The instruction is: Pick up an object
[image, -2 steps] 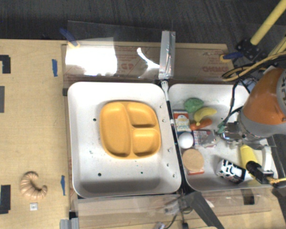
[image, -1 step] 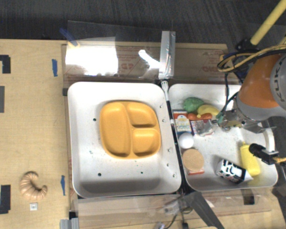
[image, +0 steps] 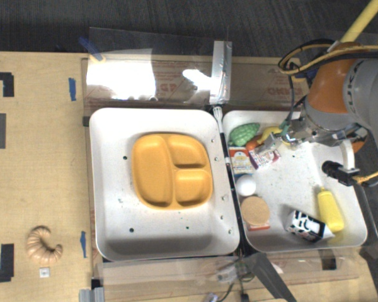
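L bin [image: 107, 168]: orange tray [image: 171, 170]; R bin [image: 349, 231]: yellow bottle [image: 331, 210], cookie [image: 256, 211], misc.

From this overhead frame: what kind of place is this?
Likely a robot-grasping lab bench, not a kitchen: two white bins on a taped cardboard bench top, toy food like the yellow divided plate, and a cabled arm.

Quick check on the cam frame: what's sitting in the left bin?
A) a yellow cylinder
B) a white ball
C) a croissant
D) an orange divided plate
D: the orange divided plate lies in the middle of the left bin; the yellow cylinder and white ball are in the right bin, and the croissant rests on the bench outside both bins.
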Available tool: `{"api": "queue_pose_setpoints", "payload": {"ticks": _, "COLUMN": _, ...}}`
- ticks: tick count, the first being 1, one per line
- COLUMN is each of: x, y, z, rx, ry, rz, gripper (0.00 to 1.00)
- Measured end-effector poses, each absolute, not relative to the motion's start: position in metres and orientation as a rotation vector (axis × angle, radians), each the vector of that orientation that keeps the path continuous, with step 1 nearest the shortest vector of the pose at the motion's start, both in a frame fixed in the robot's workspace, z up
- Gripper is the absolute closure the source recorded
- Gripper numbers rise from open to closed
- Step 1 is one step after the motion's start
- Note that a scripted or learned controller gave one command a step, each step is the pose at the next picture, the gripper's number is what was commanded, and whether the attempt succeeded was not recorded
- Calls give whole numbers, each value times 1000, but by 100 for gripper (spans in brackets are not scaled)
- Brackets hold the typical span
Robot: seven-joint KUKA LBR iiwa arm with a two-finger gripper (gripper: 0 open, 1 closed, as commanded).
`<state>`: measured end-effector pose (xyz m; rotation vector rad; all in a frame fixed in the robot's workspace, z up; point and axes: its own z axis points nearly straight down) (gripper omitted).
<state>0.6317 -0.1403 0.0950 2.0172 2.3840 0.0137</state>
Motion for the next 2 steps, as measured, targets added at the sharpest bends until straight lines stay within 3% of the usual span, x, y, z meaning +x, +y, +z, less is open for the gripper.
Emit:
{"api": "queue_pose_setpoints", "payload": {"ticks": 1, "x": 641, "y": -136, "z": 94, "rx": 2076, "ry": 2340, "rz": 6, "gripper": 0}}
{"api": "queue_pose_setpoints", "payload": {"ticks": 2, "x": 638, "y": -112, "z": 144, "rx": 1982, "ry": 2427, "rz": 7, "gripper": 0}}
